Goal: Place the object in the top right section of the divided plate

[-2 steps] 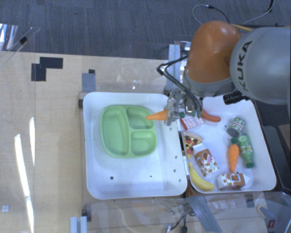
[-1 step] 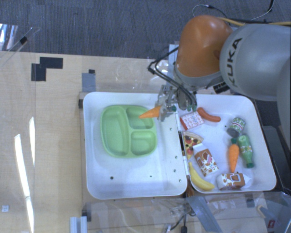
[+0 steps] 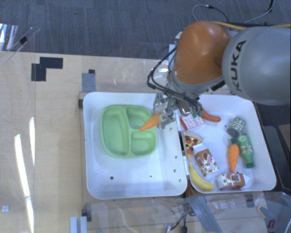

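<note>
orange plastic carrot (image 3: 150, 122) sits pinched in my gripper (image 3: 163, 119), fingers closed on its thick end, tip pointing left over the green divided plate's (image 3: 113, 132) top right section.

A pale, light-wood table (image 3: 41, 150) fills the left and lower part of the scene, its grain running across and its surface catching long white streaks of glare (image 3: 20, 154) from lighting above. Near its far edge sit black tape marks (image 3: 45, 67) in a blocky stepped shape, and just beside them a small grey square of tape (image 3: 89, 82). Beyond the table lies dark grey ribbed carpet floor (image 3: 100, 27), with thin cables (image 3: 227, 11) trailing over it at the upper right. A clear plastic sheet edge (image 3: 13, 38) glints at the far left corner.
</note>
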`<state>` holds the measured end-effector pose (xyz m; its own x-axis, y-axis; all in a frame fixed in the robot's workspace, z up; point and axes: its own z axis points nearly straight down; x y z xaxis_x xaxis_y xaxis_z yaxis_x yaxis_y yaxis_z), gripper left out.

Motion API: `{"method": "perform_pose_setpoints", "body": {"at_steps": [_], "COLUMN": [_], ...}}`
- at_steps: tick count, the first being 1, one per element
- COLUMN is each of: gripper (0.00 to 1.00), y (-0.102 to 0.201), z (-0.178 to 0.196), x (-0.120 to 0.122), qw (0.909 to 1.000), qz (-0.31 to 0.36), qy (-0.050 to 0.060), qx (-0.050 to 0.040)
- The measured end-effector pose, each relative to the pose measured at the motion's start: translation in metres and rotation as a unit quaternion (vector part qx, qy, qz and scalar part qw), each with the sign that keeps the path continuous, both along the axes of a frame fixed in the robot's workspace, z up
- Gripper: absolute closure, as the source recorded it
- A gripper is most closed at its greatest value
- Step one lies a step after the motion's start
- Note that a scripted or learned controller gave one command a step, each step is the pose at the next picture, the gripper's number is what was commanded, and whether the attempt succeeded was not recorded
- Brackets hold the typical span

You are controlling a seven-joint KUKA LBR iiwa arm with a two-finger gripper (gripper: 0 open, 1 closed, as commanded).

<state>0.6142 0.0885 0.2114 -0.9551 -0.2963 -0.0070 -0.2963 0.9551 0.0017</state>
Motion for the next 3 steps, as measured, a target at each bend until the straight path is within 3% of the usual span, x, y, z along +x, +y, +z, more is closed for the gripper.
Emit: {"method": "perform_pose_setpoints", "body": {"at_steps": [1,3], "gripper": [1.0,1.0], "y": [-0.024,-0.01], "z": [-0.002,-0.027], "x": [-0.008,0.006], "qw": [0.9997,0.9959], "qz": [0.026,0.09], "qy": [0.001,0.0], "qx": [-0.0007,-0.0009]}}
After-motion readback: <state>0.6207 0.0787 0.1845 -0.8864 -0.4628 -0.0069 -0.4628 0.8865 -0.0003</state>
